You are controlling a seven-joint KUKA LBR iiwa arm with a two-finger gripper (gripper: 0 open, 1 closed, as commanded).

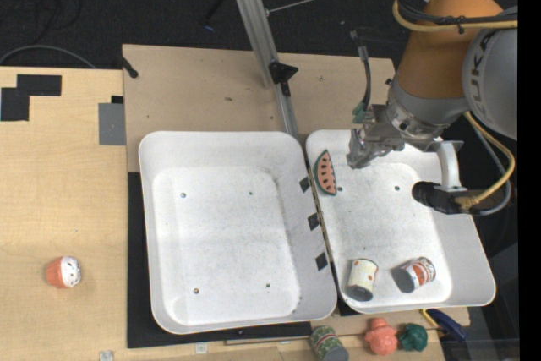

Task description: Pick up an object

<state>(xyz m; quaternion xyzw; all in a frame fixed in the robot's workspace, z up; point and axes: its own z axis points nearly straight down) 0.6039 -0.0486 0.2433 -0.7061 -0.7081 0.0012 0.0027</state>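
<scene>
My gripper [362,153] hangs over the far left part of the right bin [456,241], just right of a watermelon slice [325,172] that leans at the bin's left wall. Nothing shows between its fingers. A cream cup [362,278] and a red and white can [415,274] lie on their sides near the bin's front edge.
The left bin [220,232] sits beside the right one. A red and white ball [63,272] lies on the wooden bench at the far left. Small toys [380,337] rest in front of the right bin. A metal rail [258,21] slants up behind the bins.
</scene>
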